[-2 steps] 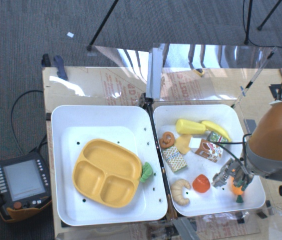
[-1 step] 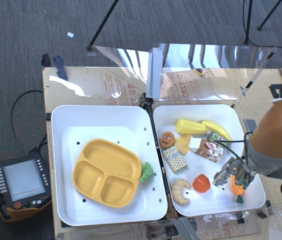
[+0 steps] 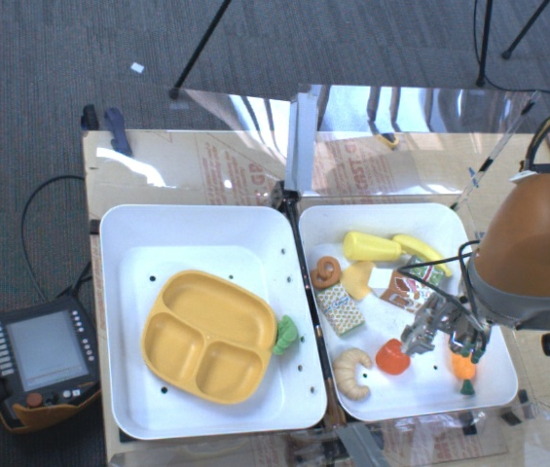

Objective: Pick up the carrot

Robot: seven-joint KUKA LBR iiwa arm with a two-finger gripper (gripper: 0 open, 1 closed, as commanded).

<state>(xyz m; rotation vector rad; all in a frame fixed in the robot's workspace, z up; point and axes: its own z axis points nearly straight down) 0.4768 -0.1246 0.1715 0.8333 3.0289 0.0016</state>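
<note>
The tabletop [image 3: 245,168], a tan, cardboard-like surface with faint red print, carried two shallow white bins side by side, their inner rims touching. The right bin [image 3: 382,217] lay directly under the jaws [image 3: 442,337]. The left bin [image 3: 158,227] sat well to the left of the jaws. Beyond the jaws, along the far edge, stood clear, shiny panels [image 3: 352,115]. A dark clamp-like object [image 3: 116,129] sat at the far left corner, well away from the jaws.
</note>
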